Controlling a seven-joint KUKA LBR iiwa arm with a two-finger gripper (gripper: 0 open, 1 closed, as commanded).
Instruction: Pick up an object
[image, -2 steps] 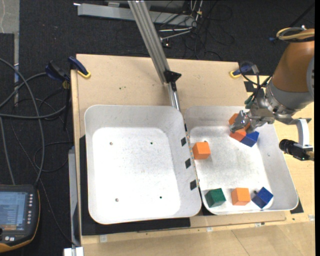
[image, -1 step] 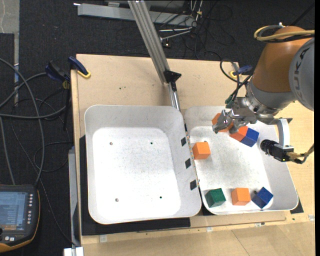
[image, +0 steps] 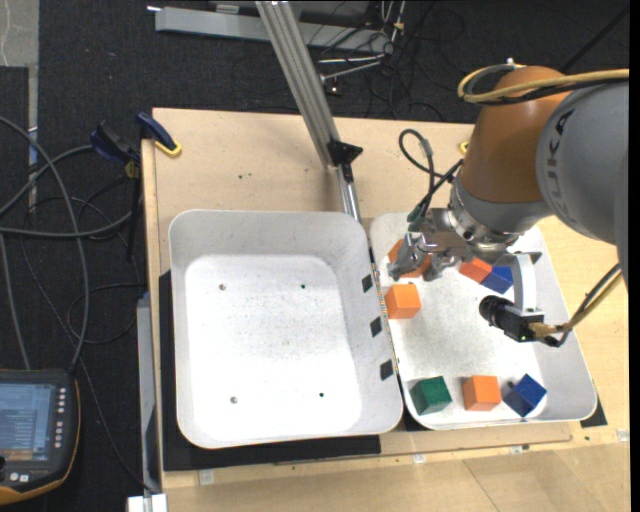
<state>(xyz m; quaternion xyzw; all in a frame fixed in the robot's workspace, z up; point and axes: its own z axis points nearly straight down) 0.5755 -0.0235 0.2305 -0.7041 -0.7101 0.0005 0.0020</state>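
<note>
The gripper (image: 415, 262) hangs over the right bin (image: 570, 395), just above an orange cube (image: 402, 300); I cannot tell its state. Well below that cube, a green cube (image: 432, 394), another orange cube (image: 481, 392) and a blue cube (image: 524, 394) sit in a row.

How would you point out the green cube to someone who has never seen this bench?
Start at the right bin, the one under the grey and orange arm. Along its near edge three cubes sit in a row: the green cube is at the left end, beside the orange cube and the blue cube. It is the only green thing there.
</note>
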